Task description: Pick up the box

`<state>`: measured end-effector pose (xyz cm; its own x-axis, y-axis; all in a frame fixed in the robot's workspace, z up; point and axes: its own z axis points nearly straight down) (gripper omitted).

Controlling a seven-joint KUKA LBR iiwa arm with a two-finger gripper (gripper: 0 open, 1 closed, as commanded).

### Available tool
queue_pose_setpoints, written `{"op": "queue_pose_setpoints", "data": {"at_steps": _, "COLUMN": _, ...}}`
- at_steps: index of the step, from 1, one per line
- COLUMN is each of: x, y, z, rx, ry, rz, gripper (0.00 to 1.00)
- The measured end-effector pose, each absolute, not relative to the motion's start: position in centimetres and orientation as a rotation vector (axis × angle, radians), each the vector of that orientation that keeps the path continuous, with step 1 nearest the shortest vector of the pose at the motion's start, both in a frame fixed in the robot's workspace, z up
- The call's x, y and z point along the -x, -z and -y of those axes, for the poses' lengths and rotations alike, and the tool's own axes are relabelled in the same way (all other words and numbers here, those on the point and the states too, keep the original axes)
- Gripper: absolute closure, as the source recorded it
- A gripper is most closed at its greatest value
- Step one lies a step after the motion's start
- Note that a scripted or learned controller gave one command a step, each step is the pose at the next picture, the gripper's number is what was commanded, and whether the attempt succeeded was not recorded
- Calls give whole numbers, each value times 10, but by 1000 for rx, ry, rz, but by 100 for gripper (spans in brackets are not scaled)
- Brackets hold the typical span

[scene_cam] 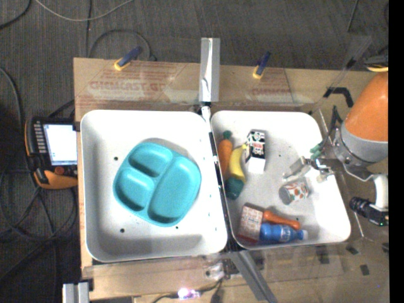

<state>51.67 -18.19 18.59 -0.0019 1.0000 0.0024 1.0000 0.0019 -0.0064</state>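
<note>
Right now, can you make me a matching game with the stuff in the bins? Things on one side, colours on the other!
Things:
1. divided tray
2. bottle
3. banana
4. carrot

Colours:
A. yellow
B. orange
C. turquoise
D. blue

Pairs: 1-C, 2-D, 3-A, 4-B
</note>
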Motion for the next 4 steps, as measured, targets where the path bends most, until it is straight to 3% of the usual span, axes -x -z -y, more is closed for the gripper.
{"op": "queue_pose_setpoints", "data": {"at_steps": 1, "x": -500, "y": -98, "z": 213, "rx": 2199, "ry": 6, "rz": 2235, "gripper": 0}}
{"op": "queue_pose_setpoints", "data": {"at_steps": 2, "x": -487, "y": -106, "z": 217, "rx": 2267, "ry": 8, "rz": 2158, "gripper": 0}}
{"op": "queue_pose_setpoints", "data": {"at_steps": 3, "x": -579, "y": -139, "z": 199, "rx": 2394, "ry": -7, "rz": 2029, "gripper": 0}}
{"op": "queue_pose_setpoints", "data": {"at_steps": 4, "x": -542, "y": -95, "z": 199, "rx": 2515, "ry": -7, "rz": 1877, "gripper": 0}}
